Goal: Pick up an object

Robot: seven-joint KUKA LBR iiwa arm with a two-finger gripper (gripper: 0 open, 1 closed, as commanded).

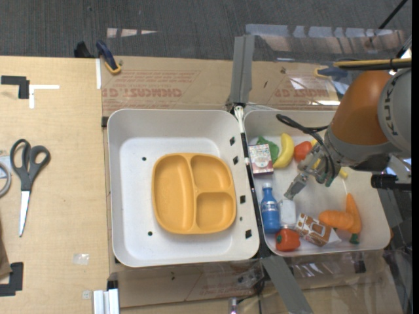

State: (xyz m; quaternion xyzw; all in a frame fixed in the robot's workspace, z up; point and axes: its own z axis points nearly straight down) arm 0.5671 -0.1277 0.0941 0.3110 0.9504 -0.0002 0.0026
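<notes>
My gripper (308, 186) hangs over the middle of the right bin (374, 241), open, with nothing between its fingers. Just behind it lie a red tomato (302, 150), a yellow banana (286, 149) and a green item (266, 142). A small red-and-white carton (260, 159) lies at the bin's left wall. In front of the gripper are a blue bottle (269, 208) and a small white object (288, 210). Orange carrots (344, 218), a brown carton (313, 229) and a red fruit (287, 239) lie near the front edge.
The left bin (124, 175) holds a yellow divided plate (194, 193). Scissors (27, 169) lie on the wooden bench at the far left. The grey and orange arm (366, 113) covers the right bin's back right corner.
</notes>
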